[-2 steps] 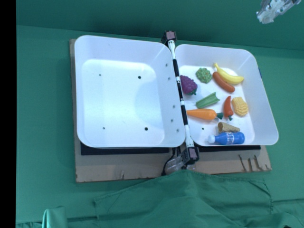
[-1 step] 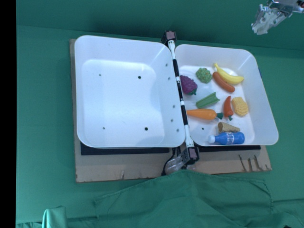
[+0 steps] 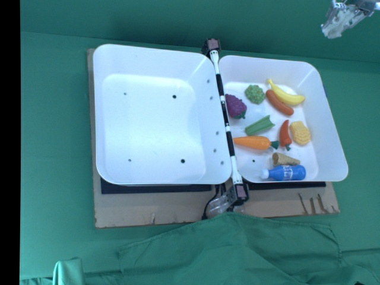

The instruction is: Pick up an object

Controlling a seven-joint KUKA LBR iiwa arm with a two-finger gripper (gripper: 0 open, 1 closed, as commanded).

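The right white bin (image 3: 332,153) holds several toy foods. Among them are a purple grape bunch (image 3: 236,106), a green leafy piece (image 3: 255,94), a yellow banana (image 3: 287,92), a red sausage (image 3: 279,103), a green pod (image 3: 259,125), an orange carrot (image 3: 253,142), a red chili (image 3: 285,133), a yellow corn cob (image 3: 300,133), a tan cone (image 3: 285,158) and a blue bottle (image 3: 286,173). My gripper (image 3: 336,27) hangs high above the green backdrop, beyond the bin's far right corner and well apart from every object.
The left white bin (image 3: 107,159) sits beside the right one, with a black-and-white hinge bar (image 3: 223,114) between them. Both rest on a cardboard sheet (image 3: 148,215). Green cloth (image 3: 237,248) is bunched along the front edge.
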